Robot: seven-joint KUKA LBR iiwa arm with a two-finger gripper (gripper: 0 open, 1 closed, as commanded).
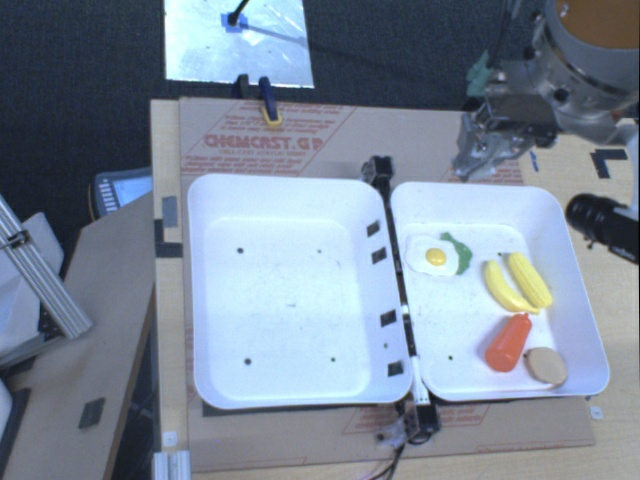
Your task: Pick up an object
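The right bin (560,218) holds a fried egg (434,258) with a green leaf (459,252) beside it near its left wall. Two yellow bananas (517,282) lie side by side toward the middle right. Below them sit a red-orange carrot-like piece (508,342) and a tan round piece (546,366) at the near right corner. My gripper (482,166) hangs above the bin's far rim, well above the objects, with nothing seen between its fingers.
The left bin (285,288) lies next to the right one, joined by a black hinge strip (390,268). A shiny sheet (238,28) lies beyond the cardboard base. A black cylinder (600,223) juts in at the right.
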